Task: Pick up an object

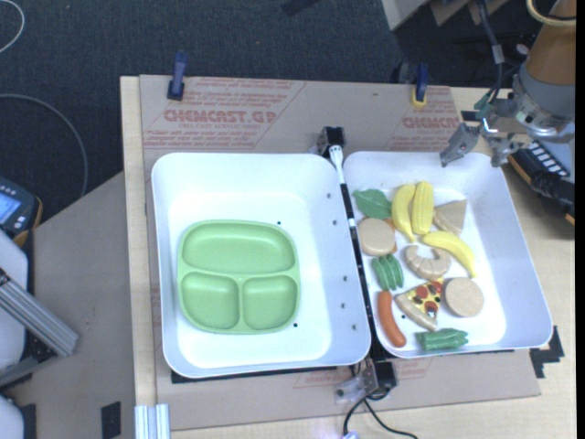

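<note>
Robot arm poised over a bin of toy food

The jaws (477, 146) hang spread wide and hold nothing above the far rim of the right bin (523, 273), where corn (421, 207), bananas (454, 245), a pizza slice (420, 304) and a hot dog (390, 319) lie clustered; the left bin (174, 190) holds a green divided tray (238, 274).

Green three-compartment tray (238, 275), lying flat in left white bin (169, 190). Right white bin (523, 245), touching the left one along a black-hinged seam. Brown cardboard sheet (274, 108) printed in red lettering, under both bins. Two blue clamps, (176, 74) and (420, 84), at the sheet's far edge. Dark carpet (82, 26) beyond. White cable (14, 12) looped at upper left.
</note>
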### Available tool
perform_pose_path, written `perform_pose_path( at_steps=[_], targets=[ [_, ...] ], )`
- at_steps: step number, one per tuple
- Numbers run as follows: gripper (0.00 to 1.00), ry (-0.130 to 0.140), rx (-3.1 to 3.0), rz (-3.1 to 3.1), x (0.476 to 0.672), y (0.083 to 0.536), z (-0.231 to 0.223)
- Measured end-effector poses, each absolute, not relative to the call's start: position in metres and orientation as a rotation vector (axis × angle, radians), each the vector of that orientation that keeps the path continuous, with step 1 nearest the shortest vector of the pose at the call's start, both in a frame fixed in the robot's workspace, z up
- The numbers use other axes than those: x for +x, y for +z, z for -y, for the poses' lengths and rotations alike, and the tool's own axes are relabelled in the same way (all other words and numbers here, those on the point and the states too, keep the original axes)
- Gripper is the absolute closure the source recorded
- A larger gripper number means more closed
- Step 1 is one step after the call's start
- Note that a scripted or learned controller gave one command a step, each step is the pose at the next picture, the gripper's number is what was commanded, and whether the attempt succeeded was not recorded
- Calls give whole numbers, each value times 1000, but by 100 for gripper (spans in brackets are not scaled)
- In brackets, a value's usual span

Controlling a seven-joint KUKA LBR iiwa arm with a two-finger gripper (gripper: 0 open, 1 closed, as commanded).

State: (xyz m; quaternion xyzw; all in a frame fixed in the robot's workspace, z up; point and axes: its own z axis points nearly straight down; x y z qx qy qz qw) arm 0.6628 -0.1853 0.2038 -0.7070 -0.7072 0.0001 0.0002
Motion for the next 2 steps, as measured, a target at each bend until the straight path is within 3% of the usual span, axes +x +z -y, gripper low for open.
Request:
perform_pose_path(
  at_steps=[1,2],
  targets=[
    [0,11,-2214,2212,586,88,164],
    [0,4,-2215,2216,517,84,114]
  ],
)
